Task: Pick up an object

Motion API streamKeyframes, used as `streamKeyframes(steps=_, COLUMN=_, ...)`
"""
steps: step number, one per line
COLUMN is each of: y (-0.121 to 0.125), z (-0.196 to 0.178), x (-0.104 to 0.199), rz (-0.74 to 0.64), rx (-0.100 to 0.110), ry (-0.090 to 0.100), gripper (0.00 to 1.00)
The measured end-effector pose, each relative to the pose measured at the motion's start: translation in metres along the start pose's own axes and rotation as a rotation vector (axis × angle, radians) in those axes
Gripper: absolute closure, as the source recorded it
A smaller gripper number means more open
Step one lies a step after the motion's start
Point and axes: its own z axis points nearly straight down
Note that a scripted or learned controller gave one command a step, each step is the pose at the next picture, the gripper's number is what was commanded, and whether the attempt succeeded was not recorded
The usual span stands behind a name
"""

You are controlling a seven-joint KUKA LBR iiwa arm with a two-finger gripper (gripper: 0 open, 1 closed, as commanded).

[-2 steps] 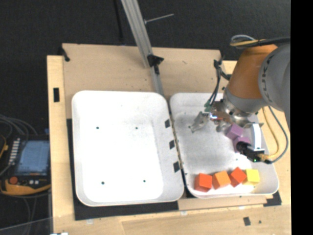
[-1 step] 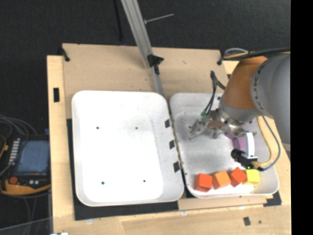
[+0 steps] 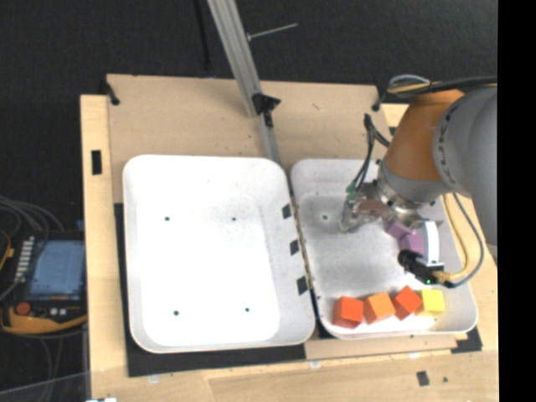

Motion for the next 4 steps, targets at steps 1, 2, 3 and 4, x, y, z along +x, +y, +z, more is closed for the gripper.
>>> streamKeyframes(steps=1, y=0.0, z=-0.063, x=-0.003, rz=-0.004, rx=-0.002, ry=-0.002, gripper=1.0)
streamKeyframes(steps=2, y=0.005, z=-0.108, x=-0.01, rz=-0.009, rx=0.0, ry=-0.002, gripper=1.0)
streamKeyframes(steps=3, y=-0.001, z=-0.169, x=-0.009, rz=-0.013, rx=-0.004, ry=-0.002, gripper=1.0)
streamKeyframes(steps=4, y=-0.006, z=-0.172, x=0.038, rz=-0.014, rx=0.003, ry=0.0, gripper=1.0)
